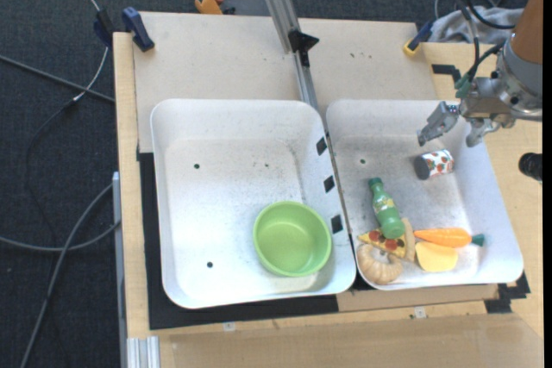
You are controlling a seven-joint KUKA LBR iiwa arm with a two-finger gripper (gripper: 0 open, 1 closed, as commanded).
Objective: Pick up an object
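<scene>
Right now the gripper (457,127) hangs over the right bin (496,185), toward its 1 o'clock area, fingers spread apart with nothing between them. One finger (434,124) sits left, the other (479,132) right. Nothing is grasped.

Closest pick candidate: a small can (434,164) with a red-and-white label, lying on its side just at 7 o'clock from the gripper, apart from it, on bare bin floor. Other options cluster at the bin's 6 o'clock edge: a green bottle (385,209), a carrot (443,236), a yellow wedge (436,257) just under the carrot, and a pastry-like piece (380,264) with a pizza slice (390,244) on top. Those touch each other, so they look like messier targets. The left bin (172,185) holds a green bowl (292,238) at its 5 o'clock corner, well apart from the arm.

Doing this step well, in my judgement: go for the can since it is isolated and near. Shift toward 7 o'clock until the can is centred between the fingers, then turn the wrist so the fingers close across the can's round body rather than along its length. It may roll when lying down, so descend straight, low enough to catch below its widest part, and close only once both fingers straddle it. Lift vertically and check it comes up.
</scene>
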